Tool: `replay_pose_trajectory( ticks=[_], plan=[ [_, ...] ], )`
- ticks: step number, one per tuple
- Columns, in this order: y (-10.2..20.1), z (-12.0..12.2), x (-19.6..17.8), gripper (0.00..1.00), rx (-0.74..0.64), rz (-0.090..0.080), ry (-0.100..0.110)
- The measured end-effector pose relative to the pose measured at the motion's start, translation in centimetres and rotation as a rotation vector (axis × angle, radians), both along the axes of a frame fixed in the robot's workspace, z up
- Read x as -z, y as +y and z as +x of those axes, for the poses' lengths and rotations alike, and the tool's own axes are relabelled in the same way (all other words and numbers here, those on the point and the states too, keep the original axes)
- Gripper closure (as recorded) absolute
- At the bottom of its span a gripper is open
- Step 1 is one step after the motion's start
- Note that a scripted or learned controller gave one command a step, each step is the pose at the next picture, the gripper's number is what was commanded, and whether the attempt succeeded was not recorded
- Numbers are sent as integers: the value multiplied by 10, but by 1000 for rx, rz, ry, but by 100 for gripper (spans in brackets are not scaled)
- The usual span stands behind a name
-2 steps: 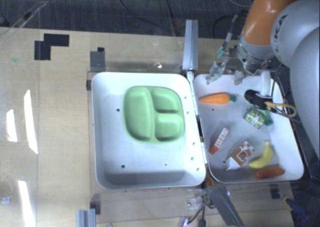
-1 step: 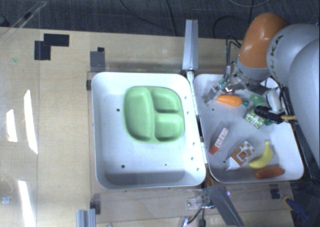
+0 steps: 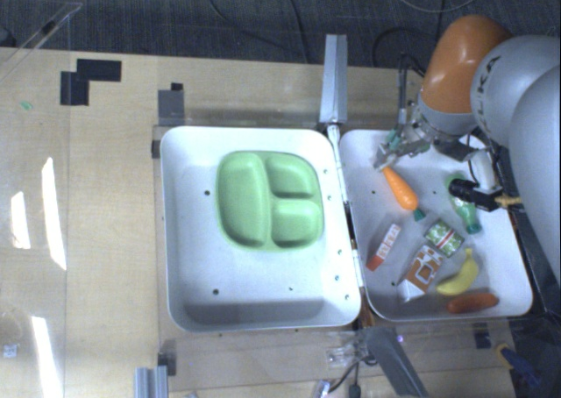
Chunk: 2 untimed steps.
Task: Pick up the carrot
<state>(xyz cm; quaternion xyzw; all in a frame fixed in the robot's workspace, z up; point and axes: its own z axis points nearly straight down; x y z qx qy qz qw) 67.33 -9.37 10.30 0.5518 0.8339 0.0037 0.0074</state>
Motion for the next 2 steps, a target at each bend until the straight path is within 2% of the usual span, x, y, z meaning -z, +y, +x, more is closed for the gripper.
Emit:
replay_pose_trajectory(
  ticks=[1, 2],
  plan=[
    [42, -3, -90, 100, 148, 4, 7],
    [64, -3, -100, 100, -40, 2, 8]
  ],
)
